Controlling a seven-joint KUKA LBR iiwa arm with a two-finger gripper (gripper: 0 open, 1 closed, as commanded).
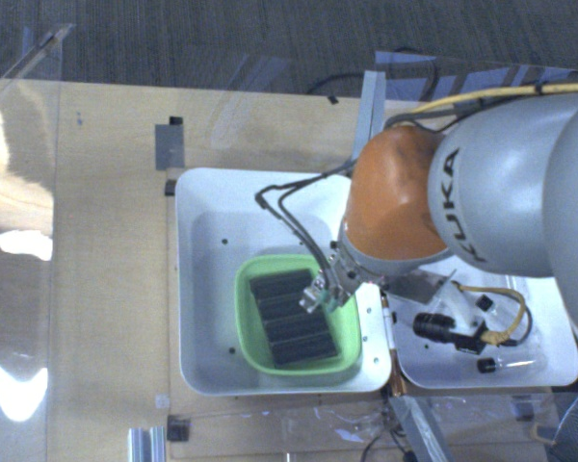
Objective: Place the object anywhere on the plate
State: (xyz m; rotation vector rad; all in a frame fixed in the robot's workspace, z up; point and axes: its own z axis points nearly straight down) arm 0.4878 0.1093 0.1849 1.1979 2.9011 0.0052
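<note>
Low in the frame's centre, a dark ridged object already lies on the green plate, while the gripper above it gives no telling whether it has let go.

plate in left bin; object on plate; end effector over object's right edge.
</note>
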